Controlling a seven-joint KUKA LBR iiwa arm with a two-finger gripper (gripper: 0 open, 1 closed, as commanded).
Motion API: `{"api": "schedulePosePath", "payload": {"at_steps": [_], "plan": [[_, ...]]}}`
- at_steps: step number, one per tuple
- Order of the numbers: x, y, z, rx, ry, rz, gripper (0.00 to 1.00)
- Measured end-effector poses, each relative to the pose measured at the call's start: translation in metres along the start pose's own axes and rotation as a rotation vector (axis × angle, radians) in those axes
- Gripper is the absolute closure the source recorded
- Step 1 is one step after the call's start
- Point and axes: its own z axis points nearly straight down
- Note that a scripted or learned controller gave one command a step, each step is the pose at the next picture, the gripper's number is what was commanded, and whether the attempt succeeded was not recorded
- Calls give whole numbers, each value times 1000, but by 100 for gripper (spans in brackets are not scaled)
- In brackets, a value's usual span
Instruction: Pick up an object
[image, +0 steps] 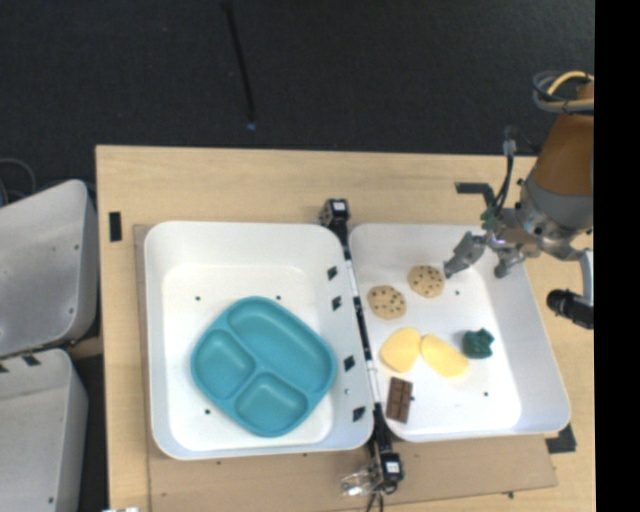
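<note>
Cookies (425, 280) lie just beside the spread, empty fingers (460, 256).

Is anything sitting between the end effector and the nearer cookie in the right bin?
Nothing visible. The end effector hovers over the right bin's far right part, and only bare white floor separates it from the nearer cookie.

The arm (566, 150) is cut off by the right side of the view, so only its wrist part shows. The small dark green object (479, 343) in the right bin (520, 400) is too small to identify.
</note>
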Motion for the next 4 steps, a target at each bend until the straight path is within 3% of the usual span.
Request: {"api": "schedulePosePath", "payload": {"at_steps": [1, 3, 4], "plan": [[0, 3, -9, -14, -3, -4, 0], [-4, -1, 98, -11, -3, 2, 0], [-6, -1, 103, -12, -4, 5, 0]]}}
